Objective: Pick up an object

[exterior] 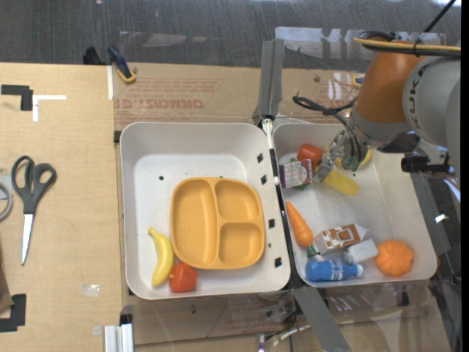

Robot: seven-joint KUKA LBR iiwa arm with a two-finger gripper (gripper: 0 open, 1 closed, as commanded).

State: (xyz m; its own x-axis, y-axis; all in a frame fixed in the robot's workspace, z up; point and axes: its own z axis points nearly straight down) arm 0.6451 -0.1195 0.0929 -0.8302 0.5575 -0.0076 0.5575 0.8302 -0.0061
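Target object: a yellow block [341, 182] is taken as the likeliest pick, lying tilted in the upper part of the right bin [418, 218], just below the gripper [343, 155].
Gripper: seen low in the right bin's far end, right by the yellow block; open or closed cannot be told from this slant.
Step in hand: judged as the reach-down, with nothing seen lifted.
Neighbours: a red item [309, 152] and a small purple-and-white packet [294, 173] are crowded to the left of the gripper, near the block.
Rest of right bin: a carrot [298, 224], a brown-and-white carton [338, 237], a blue bottle [331, 270] and an orange pumpkin-shaped toy [395, 257] are laid nearer the front.
Left bin [139, 196]: a yellow divided plate [218, 221], a banana [160, 256] and a red fruit [182, 277] are held there.
Next move: a firm closing on the block is called for, then a straight lift, so the packet is not dragged along.
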